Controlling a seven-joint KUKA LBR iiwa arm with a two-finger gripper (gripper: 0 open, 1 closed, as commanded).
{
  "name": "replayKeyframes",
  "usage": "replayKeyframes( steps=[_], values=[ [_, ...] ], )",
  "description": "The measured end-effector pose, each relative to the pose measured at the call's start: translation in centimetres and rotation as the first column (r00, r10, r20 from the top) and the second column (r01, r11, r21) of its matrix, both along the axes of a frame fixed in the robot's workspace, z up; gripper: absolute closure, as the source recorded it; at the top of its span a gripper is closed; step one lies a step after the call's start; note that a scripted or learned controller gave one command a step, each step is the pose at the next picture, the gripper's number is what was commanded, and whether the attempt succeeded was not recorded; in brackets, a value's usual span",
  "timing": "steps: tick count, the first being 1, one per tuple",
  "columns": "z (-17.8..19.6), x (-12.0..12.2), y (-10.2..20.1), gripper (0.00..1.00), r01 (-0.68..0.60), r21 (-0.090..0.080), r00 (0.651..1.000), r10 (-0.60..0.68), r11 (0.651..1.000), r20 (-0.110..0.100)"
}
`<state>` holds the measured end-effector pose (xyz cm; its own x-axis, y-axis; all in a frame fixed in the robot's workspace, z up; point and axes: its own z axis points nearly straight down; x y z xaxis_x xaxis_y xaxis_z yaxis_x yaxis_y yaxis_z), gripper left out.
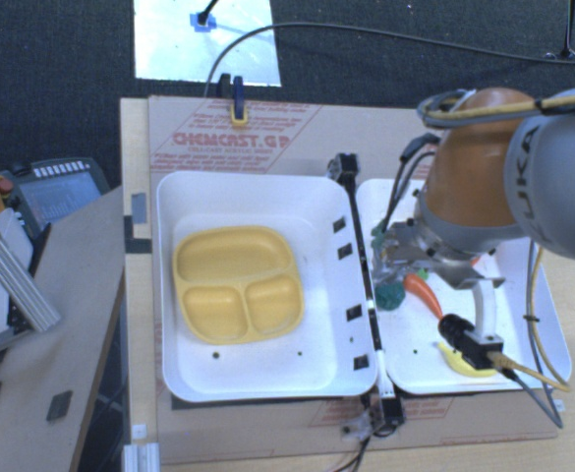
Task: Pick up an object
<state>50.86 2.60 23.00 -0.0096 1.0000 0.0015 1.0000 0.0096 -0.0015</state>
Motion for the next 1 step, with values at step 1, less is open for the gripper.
replayKeyframes(
  steps=[1],
  values=[
    [0.25, -0.54, 4.75, 1.0, 0.0, -0.001, 1.0, 0.0, 1.0, 0.0]
  ],
)
